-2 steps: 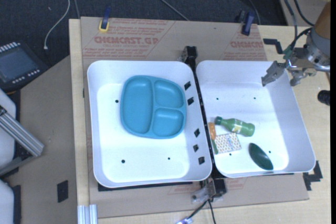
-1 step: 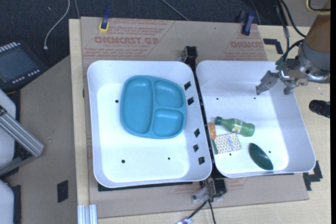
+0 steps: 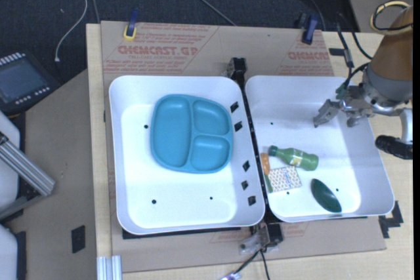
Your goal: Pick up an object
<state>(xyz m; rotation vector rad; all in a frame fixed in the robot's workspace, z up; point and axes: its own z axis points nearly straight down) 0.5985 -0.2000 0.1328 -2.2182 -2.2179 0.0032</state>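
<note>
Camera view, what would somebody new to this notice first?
Probably the blue divided plate, lying flat in the middle of the left bin. Next, the small cluster along the near-left part of the right bin: a green bottle on its side, a patterned packet and a dark green oval object. The gripper hangs above that bin's far right.

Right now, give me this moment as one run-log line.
tool: open, above right bin, holding nothing | green bottle, patterned packet, dark green object: lying in right bin | blue plate: left bin

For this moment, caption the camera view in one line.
Gripper hovers over the right bin, apart from the bottle; blue tray in the left bin.
</note>
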